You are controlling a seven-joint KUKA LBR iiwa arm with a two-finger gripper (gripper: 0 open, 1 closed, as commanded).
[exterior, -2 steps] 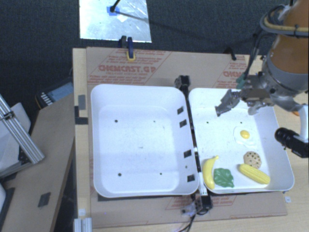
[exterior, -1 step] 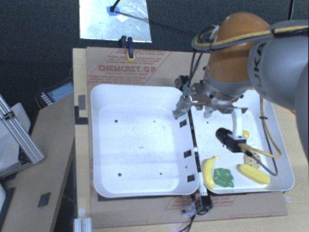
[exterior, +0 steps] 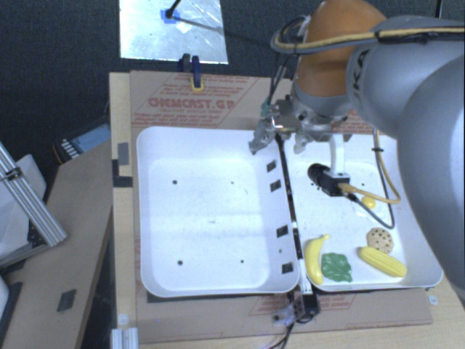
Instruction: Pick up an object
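Our hand [exterior: 280, 138] hangs at upper centre of the frame over the divider between the bins; we cannot tell how far open it is. The yellow plastic banana [exterior: 314, 259], green leafy toy [exterior: 336, 267], yellow corn cob [exterior: 382, 261] and round cookie [exterior: 379, 239] crowd the lower right, so we risk striking the divider or nudging neighbours.

The grey arm [exterior: 414, 86] runs off the right and top edges and covers the right bin's [exterior: 327, 217] far right corner, while the claw [exterior: 280, 138] is too small to read.
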